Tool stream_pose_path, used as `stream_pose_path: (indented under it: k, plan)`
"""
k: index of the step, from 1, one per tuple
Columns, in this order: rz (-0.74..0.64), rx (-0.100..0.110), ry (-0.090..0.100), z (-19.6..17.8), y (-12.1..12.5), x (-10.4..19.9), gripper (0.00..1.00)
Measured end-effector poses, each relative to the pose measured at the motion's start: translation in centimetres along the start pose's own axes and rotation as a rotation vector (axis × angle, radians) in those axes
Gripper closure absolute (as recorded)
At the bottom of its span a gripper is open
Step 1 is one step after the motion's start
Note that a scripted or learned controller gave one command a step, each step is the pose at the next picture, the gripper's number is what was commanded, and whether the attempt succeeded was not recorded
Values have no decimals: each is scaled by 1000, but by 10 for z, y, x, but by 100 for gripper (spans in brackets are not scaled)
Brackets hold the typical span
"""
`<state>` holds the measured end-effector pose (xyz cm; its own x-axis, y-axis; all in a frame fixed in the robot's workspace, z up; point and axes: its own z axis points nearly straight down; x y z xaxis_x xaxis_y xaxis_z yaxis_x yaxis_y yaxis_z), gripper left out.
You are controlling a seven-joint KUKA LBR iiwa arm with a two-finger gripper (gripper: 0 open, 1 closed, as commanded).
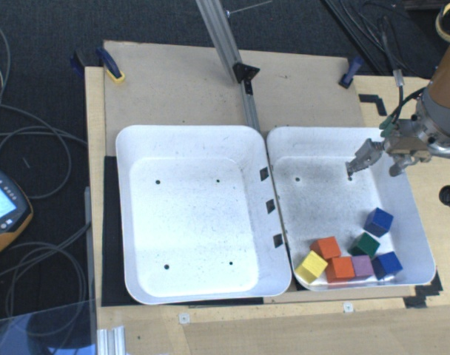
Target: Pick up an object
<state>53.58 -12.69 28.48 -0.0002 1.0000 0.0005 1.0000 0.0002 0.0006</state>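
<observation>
A: Seven blocks lie in the right bin [403, 198], all bunched at its near end, well below the gripper [374, 164] as the camera sees it.

B: Where is the gripper itself?

A: It hangs over the far right part of that bin. Its two fingers are spread apart with bare bin floor showing between them. Nothing sits between them.

B: Which block lies closest to it?

A: The blue block [379, 221], tilted, below the gripper and a little to its right. Just past that one comes the green block [367, 243], then a second blue block [388, 263] against the bin's near wall.

B: And the others?

A: Farther from the gripper, down and to its left, an orange block [328, 247] sits beside the yellow block [311, 266], which leans on the bin's near left corner. Another orange block [340, 269] touches a purple block [363, 265] between the yellow one and the second blue one.

B: What about the other side?

A: The left bin [129, 198] lies well off to the gripper's left, across the divider. A grey pole [223, 35] slants up from the bench [173, 87] beyond both bins.
</observation>
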Motion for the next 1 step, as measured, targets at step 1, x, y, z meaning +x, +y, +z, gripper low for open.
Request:
stream_pose_path:
  k: [1]
  plan:
    - [-8, 6, 4, 28, 12, 90, 0]
